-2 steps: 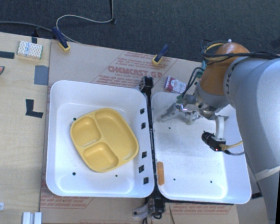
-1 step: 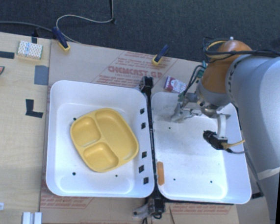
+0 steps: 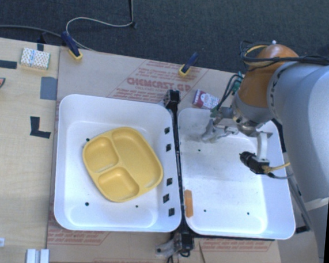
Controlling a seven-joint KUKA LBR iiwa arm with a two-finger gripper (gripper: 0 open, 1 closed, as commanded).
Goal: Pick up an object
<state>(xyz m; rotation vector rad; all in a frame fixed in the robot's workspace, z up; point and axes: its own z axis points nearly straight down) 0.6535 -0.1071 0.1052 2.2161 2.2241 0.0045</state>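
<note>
Yellow plastic three-compartment tray [image 3: 122,163] lies in left white bin [image 3: 68,165]; gripper [image 3: 210,135] hovers right of it, grasp unclear.

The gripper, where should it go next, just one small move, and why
Probably a short move toward the small orange object lying at the right bin's lower-left edge. The gripper hangs over that bin's upper-left area with nothing visible between its fingers. That object is the nearest loose thing; the yellow divided plate sits across the divider in the left bin.
</note>
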